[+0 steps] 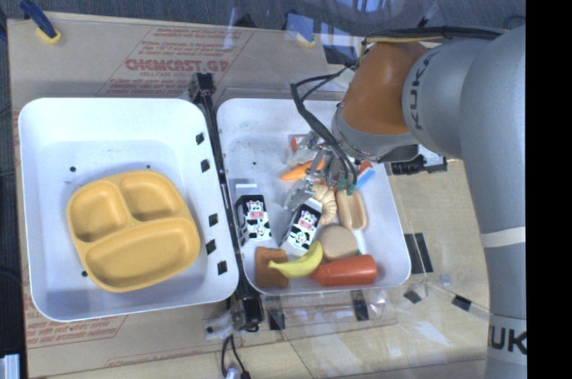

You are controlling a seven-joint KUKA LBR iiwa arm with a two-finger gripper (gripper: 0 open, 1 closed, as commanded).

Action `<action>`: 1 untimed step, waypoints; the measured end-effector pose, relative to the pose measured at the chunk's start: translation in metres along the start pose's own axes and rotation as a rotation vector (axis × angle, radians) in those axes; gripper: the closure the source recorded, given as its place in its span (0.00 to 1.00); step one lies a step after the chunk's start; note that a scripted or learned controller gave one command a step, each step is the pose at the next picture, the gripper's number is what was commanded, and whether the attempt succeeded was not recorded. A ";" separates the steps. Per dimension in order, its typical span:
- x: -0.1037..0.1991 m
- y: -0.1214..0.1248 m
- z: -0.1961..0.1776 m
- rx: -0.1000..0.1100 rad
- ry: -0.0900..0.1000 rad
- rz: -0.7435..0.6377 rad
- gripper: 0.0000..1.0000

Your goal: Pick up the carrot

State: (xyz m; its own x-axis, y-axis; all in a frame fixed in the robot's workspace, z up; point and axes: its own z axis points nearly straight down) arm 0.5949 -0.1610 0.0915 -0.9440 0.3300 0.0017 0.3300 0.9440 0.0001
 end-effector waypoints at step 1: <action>-0.002 0.003 -0.012 0.000 -0.005 -0.009 1.00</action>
State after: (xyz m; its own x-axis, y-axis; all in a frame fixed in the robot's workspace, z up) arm 0.5974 -0.1591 0.1033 -0.9470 0.3212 -0.0028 0.3212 0.9470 0.0005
